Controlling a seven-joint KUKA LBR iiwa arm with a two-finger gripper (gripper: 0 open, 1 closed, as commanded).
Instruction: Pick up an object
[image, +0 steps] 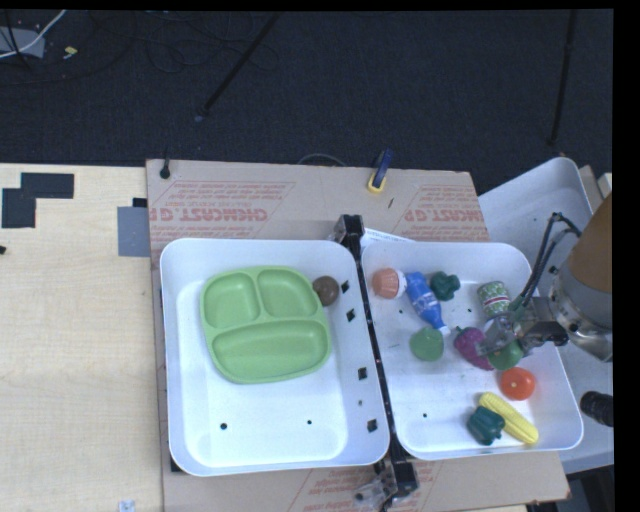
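Two white bins sit side by side on the bench, on a brown cardboard sheet.

Left bin: a green divided plate lies flat in the upper half. A small brown ball rests just off the plate's upper right corner, near the wall between the bins.

Right bin: you will find all the loose items here.
- Peach-coloured round piece at upper left, touching the cap end of a blue bottle that lies tilted, running down and to the right.
- Dark green piece just right of the bottle's upper end.
- Green ball below the bottle.
- Small can with a green label, upper right.
- Purple piece right of the green ball, and a green piece just beside it.
- Orange-red ball below those two.
- Yellow corn-like piece near the lower right corner, with a dark teal piece touching its left side.

The arm comes in from the right. The hand is low in the right bin, over the purple and green pieces, just below the can. You cannot tell from this slant whether anything sits between its fingertips; the tips are blurred against the objects beneath.
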